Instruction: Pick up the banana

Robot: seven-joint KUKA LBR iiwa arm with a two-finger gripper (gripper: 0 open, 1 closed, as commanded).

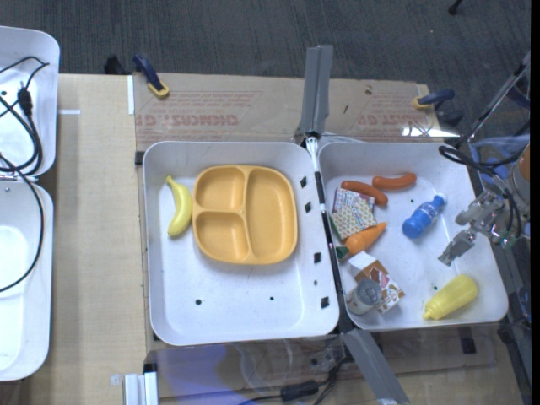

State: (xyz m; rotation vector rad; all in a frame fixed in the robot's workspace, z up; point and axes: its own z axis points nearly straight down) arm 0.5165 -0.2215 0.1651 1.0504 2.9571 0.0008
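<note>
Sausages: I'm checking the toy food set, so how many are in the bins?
2. Both lie in the right bin near its far wall: one sausage and a second sausage just left of it. Others could be hidden under packets.

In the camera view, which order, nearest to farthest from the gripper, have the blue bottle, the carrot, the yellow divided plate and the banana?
Measured from the gripper at the right bin's right edge:
1. Blue bottle, right bin, just left of the gripper.
2. Carrot, right bin's left part.
3. Yellow divided plate, left bin's middle.
4. Banana, left bin, left of the plate.
</note>
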